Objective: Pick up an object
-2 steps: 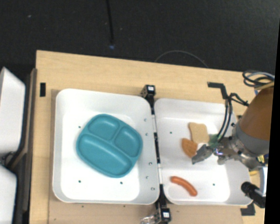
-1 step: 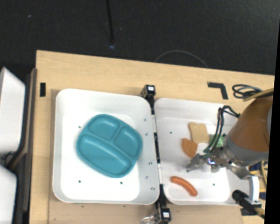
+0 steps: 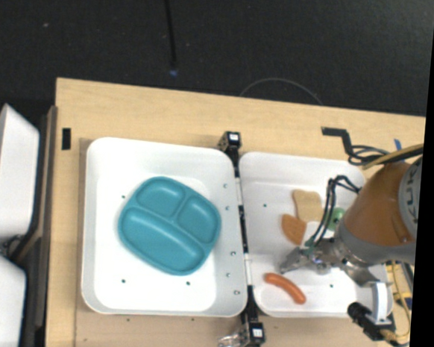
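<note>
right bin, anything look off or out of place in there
Nothing stands out. In the right bin a hot dog lies flat near the front wall and two tan bread-like pieces lie mid-bin, one overlapping the other. The gripper is low between them. No spill or damage shows.
</note>
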### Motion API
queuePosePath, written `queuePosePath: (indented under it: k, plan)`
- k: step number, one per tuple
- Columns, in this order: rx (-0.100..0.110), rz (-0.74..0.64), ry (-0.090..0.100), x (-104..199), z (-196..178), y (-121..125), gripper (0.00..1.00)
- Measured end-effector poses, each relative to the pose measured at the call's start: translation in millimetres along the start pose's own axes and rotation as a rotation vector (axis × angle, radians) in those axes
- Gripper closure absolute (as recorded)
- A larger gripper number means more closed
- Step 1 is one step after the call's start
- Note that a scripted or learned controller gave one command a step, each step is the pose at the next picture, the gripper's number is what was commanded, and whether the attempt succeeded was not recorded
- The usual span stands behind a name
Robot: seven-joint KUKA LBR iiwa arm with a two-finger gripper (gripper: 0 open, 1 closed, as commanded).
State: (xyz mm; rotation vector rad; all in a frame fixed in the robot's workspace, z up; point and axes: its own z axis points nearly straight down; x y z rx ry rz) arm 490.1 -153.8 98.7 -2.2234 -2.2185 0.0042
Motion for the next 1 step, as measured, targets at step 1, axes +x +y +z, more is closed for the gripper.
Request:
queuePosePath:
  k: [1]
  plan:
    - [-0.006,0.006,0.002,0.4,-12.8,1.7,1.00]
